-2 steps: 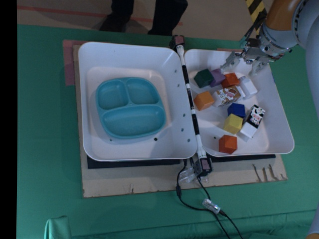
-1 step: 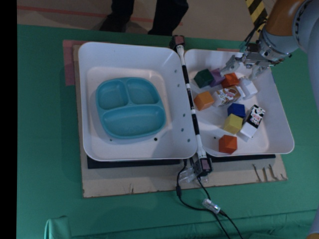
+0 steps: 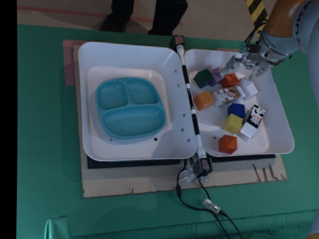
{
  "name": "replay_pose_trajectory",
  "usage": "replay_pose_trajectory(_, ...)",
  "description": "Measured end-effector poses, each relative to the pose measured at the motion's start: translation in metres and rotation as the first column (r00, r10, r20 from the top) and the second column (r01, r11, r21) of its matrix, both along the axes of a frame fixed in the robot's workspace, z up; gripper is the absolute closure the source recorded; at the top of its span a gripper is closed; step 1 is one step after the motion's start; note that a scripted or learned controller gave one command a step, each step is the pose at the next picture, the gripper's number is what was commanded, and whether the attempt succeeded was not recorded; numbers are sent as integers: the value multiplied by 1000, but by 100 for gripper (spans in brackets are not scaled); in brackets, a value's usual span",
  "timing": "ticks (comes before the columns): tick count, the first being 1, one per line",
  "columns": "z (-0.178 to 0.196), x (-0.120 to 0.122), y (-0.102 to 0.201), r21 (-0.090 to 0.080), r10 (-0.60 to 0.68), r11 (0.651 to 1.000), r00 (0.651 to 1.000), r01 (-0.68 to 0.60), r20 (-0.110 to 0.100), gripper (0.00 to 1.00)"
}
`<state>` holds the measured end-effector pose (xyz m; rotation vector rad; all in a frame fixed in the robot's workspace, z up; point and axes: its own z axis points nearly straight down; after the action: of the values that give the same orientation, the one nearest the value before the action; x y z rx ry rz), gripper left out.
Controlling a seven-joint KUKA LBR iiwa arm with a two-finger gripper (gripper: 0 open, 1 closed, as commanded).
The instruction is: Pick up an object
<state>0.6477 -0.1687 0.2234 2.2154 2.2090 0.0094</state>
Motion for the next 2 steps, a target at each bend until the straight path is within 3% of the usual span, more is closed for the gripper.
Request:
replay_pose_trajectory(1, 0, 0, 0, 0, 0, 1000, 1000, 0, 0, 0)
replay_pose_trajectory(2, 11, 2, -1, -2, -2, 1000, 1000, 2, 4, 100)
